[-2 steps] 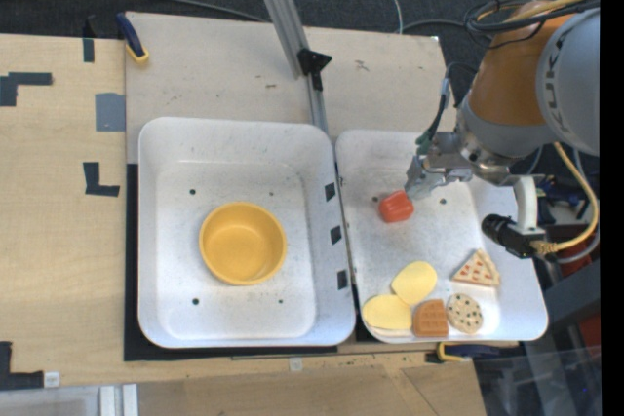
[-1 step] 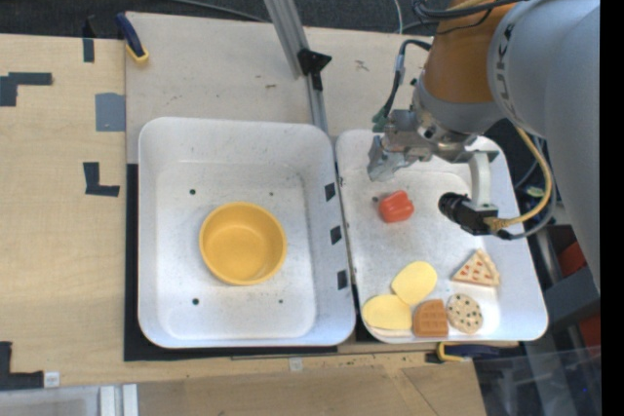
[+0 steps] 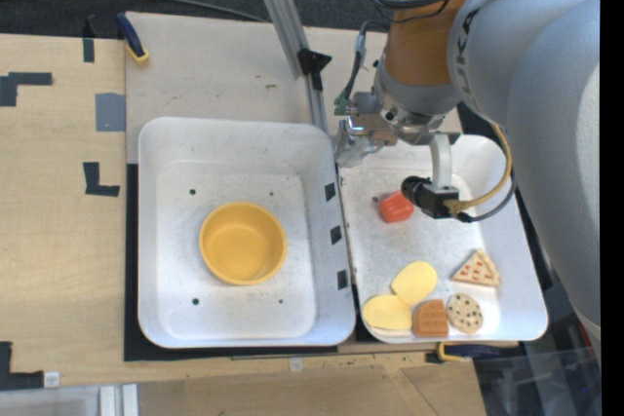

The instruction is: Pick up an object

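Observation:
My gripper (image 3: 354, 143) hangs over the far left corner of the right bin (image 3: 517, 307), close to the wall between the two bins. A small red-orange piece (image 3: 395, 208) lies just to its front right, apart from it. Along the near edge of that bin lie two yellow oval pieces (image 3: 414, 281) (image 3: 387, 313), a brown waffle square (image 3: 430, 318), a chocolate-chip cookie (image 3: 465, 313) and a pizza slice (image 3: 476, 270). In the left bin (image 3: 166, 151) stands a yellow bowl (image 3: 243, 242), upright.
A grey metal pole (image 3: 278, 0) slants down from the top to the bins' far edge. The arm's orange band (image 3: 434, 15) and grey body cover the right bin's far right part. A black fitting (image 3: 429, 195) on a cable hangs beside the red-orange piece.

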`<state>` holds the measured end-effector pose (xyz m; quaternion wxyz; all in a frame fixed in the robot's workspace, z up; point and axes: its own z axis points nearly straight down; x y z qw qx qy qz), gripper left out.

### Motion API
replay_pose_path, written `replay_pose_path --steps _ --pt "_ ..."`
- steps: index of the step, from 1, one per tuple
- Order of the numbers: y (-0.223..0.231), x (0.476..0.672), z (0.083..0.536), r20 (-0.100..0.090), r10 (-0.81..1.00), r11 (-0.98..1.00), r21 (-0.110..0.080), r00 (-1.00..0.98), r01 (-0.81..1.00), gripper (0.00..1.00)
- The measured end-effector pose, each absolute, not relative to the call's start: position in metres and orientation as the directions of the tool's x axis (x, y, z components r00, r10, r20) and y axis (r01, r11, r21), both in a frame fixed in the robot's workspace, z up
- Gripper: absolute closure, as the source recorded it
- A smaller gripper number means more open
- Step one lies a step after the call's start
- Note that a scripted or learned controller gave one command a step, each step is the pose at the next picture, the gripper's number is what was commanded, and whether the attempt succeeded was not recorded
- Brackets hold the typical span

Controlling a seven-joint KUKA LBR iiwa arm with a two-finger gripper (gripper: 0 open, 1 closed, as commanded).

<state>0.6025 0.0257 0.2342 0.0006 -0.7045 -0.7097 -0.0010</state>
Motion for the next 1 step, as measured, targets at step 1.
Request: replay_pose_path --steps 1 --pt "0.0736 0.6127 0.2275 0.001 1.000 0.006 -0.002 -0.006 1.000 1.00"
